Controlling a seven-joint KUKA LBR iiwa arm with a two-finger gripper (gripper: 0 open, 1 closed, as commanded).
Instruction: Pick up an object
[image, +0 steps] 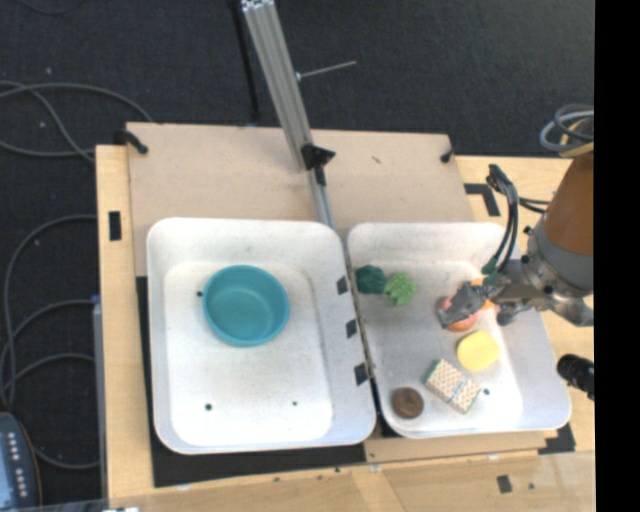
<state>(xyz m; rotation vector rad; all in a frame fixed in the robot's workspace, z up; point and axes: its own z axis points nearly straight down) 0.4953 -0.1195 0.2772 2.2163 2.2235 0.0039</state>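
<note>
My gripper (463, 303) is low over the right bin (520, 400), near its middle right, with the arm coming in from the right. A small orange-red object (460, 322) shows just under and in front of the gripper, partly hidden by it. Whether the two touch is unclear. Just below lies a yellow rounded object (478, 351). A checkered block (450, 384) and a brown disc (406, 402) lie near the bin's front edge. A dark green object (370, 279) and a lighter green one (400, 289) sit together at the bin's left side.
The left bin (180, 400) holds a teal bowl (246, 305). A slanted metal rail (290, 100) rises from behind the bins' shared edge. Cables (505, 215) hang by the arm at the right.
</note>
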